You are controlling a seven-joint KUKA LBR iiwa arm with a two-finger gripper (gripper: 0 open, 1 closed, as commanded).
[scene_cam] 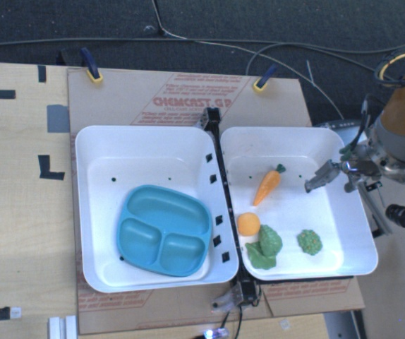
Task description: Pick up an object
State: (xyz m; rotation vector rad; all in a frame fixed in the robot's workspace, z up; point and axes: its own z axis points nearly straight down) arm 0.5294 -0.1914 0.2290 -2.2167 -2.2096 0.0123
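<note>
While the gripper (320, 178) hangs over the right bin's (343, 256) right side, whether its fingers are apart or together cannot be told. Right bin: carrot (267, 186), orange ball (248, 224), two green pieces (266, 246) (309, 241). Left bin (93, 189): blue tray (164, 229).

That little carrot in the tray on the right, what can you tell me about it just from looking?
The carrot looks like a small toy, probably plastic: a smooth orange cone with a short dark green tuft at its upper right end. It lies flat on the floor of the right bin, slanted, with the tip pointing down and to the left toward an orange ball. Nothing appears to touch it; the ball sits just below its tip with a small gap. The gripper is to its right, apart from it.
</note>
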